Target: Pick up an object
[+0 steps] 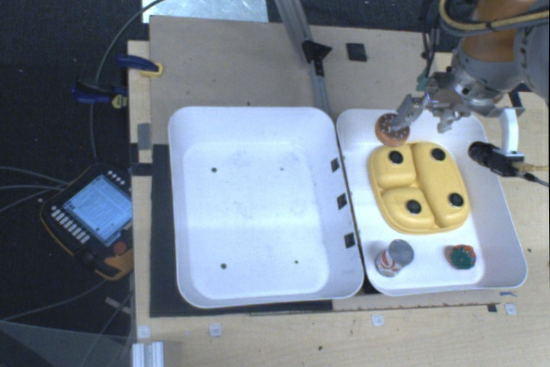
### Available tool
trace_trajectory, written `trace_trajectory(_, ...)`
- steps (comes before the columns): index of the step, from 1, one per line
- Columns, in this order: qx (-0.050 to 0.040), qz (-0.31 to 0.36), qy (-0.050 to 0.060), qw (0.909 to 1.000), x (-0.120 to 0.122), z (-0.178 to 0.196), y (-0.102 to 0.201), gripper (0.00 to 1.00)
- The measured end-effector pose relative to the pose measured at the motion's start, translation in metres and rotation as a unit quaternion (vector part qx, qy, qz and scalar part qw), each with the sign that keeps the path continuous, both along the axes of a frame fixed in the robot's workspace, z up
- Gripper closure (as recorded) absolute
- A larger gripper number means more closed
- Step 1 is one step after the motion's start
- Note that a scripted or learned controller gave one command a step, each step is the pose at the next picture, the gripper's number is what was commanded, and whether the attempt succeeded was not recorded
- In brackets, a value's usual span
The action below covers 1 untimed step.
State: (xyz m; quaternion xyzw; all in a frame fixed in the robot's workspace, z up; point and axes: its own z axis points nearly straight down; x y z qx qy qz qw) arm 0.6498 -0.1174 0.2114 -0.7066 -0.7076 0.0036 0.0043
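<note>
My gripper (423, 121) hangs over the far edge of the right bin (507, 228), fingers spread and open, with nothing between them. The left fingertip (400, 118) is right beside a small round brown object (391, 131) in the bin's far left corner; I cannot tell if it touches it. A large yellow four-lobed piece with black dots (418, 186) lies in the middle of that bin, just in front of the gripper. Near the front wall sit a small grey, white and red object (394, 257) and a green and red ball (461, 256).
The left bin (198, 142) lies beside the right one, joined by black clips (341, 200). A metal pole (292, 4) slants across the bench behind the bins. A handheld control pendant (90, 215) rests off the bench at the left.
</note>
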Motion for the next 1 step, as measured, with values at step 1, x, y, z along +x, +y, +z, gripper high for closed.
trace_trajectory(1, -0.0007, 0.001, -0.006, 1.0000, 0.0026, 0.0084, 0.0003, 0.00)
